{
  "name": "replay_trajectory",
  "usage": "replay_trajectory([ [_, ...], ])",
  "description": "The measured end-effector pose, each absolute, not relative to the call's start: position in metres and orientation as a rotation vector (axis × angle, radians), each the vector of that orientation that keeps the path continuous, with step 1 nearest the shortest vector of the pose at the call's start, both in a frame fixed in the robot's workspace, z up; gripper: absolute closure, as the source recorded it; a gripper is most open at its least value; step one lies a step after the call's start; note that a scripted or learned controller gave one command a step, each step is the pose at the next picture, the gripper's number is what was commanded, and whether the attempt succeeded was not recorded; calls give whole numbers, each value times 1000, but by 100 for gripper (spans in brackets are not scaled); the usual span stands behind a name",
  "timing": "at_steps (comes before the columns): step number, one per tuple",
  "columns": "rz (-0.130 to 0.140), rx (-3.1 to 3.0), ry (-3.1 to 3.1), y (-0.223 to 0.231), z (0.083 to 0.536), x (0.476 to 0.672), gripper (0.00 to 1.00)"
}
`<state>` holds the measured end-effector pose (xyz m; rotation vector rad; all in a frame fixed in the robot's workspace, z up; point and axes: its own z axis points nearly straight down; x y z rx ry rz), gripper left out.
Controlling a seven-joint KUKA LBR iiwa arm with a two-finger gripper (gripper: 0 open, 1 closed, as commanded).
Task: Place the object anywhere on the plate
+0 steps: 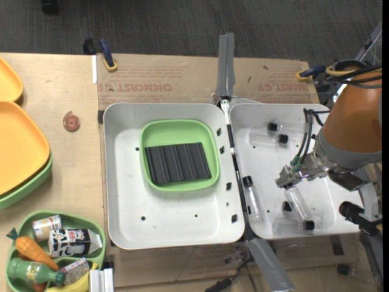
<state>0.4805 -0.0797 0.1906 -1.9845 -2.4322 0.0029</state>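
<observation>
A green square plate sits in the left bin, with a dark grey ribbed slab lying flat on it. The right bin holds several clear tubes with black caps. One tube lies just below my gripper, another tube rests along the bin's left wall, and a third tube is near the back. My gripper hangs low over the middle of the right bin, right above the near tube's upper end. I see nothing gripped.
Stacked yellow plates lie on the bench at far left. A green bowl of toy food sits at the lower left. A small pink disc lies near the left bin. Clamps grip the cardboard's back edge.
</observation>
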Motion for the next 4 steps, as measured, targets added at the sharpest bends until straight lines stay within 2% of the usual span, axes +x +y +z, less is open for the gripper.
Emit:
replay_trajectory([
  [1, 3, -1850, -2536, -60, 191, 478, 100],
  [2, 2, -1640, -2679, -28, 207, 508, 100],
  [3, 3, -1556, -2729, 44, 209, 556, 100],
  [4, 3, -1556, -2729, 44, 209, 556, 0],
])
